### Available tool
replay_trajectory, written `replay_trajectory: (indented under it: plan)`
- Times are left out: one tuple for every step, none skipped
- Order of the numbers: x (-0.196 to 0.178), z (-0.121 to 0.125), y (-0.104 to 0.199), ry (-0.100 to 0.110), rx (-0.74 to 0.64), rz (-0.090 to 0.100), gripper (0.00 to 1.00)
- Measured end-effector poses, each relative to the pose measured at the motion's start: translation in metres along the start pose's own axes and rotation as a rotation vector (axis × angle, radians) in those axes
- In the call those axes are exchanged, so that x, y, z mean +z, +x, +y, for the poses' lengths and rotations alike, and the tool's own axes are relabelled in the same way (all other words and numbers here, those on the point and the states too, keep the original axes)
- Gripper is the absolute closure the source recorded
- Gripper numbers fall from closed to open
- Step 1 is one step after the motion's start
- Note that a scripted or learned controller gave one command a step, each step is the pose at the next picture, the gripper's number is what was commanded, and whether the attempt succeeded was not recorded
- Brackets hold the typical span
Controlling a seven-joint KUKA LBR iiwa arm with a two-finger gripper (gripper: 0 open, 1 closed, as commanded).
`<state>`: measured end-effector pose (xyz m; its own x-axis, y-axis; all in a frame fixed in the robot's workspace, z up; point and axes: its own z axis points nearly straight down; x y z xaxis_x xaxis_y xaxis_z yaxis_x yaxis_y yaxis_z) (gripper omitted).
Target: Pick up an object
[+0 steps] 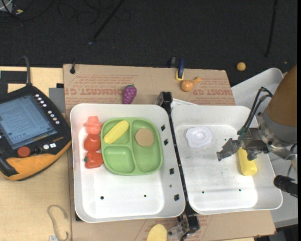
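Note:
My gripper (238,153) hangs over the right side of the right bin (226,200), fingers spread open with nothing between them. One dark finger (224,154) points left. The other finger sits over the top end of a yellow block (248,165), which lies on the bin floor just right of the gripper. A white fried-egg toy (198,137) rests to the gripper's upper left, apart from it. The grey wrist with its orange band (286,102) comes in from the right.
The left bin (120,197) holds a green divided plate (121,159) with a corn cob (115,131) and a brown disc (144,137); pink and red toys (92,143) lie beside it. Purple grapes (129,93), an orange pear (189,84) and a teach pendant (20,129) sit outside.

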<state>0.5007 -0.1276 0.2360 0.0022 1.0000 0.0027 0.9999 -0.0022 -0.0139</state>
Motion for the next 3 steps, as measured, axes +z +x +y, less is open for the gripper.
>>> replay_trajectory:
  plan:
    - [-0.006, 0.002, 0.0, -0.013, -0.002, -0.002, 0.0]
    - [0.053, 0.001, 0.011, -0.006, -0.004, 0.0, 0.0]
    - [0.099, 0.004, 0.006, -0.006, -0.003, 0.0, 0.0]
